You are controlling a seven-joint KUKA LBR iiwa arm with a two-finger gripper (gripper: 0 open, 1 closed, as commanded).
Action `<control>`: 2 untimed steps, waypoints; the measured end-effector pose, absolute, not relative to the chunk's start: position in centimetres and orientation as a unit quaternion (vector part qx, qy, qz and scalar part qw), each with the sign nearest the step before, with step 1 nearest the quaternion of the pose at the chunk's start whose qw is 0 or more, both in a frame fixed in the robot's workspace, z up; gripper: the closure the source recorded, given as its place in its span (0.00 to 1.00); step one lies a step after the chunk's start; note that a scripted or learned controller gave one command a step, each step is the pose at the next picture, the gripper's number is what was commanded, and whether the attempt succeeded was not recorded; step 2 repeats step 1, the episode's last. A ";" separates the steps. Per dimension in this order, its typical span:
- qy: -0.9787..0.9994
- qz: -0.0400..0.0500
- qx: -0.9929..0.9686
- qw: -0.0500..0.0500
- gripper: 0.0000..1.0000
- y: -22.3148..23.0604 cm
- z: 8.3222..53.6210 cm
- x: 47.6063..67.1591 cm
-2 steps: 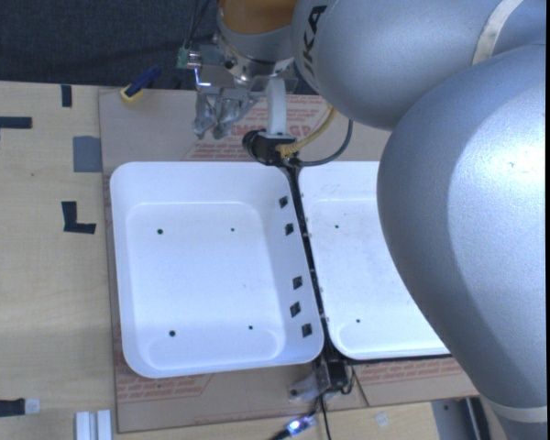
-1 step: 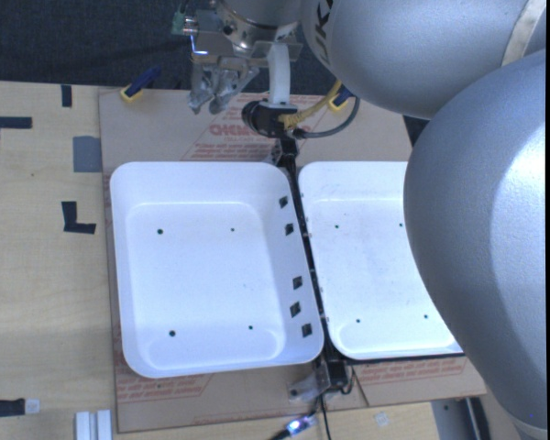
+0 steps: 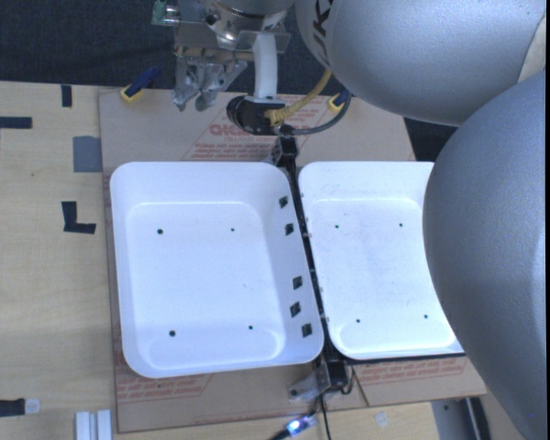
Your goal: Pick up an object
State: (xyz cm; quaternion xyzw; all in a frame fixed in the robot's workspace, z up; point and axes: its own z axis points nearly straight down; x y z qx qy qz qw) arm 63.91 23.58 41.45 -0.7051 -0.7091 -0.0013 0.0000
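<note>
My gripper (image 3: 194,97) hangs high at the far edge of the bench, above the brown board behind the left bin (image 3: 128,246). It is raised well clear of both bins. The left bin's white floor shows a few small black dots. The right bin (image 3: 376,337) is partly covered by the grey arm, which fills the right and top of the view. I see nothing held under the gripper.
A blue and yellow clamp (image 3: 141,82) sits on the board's far left corner, just left of the gripper. Black clips (image 3: 296,287) line the seam between the bins. Black tape marks (image 3: 73,218) lie on the wooden bench at the left.
</note>
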 end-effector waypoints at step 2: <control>-0.708 -0.004 -0.706 -0.002 1.00 23.4 50.1 64.7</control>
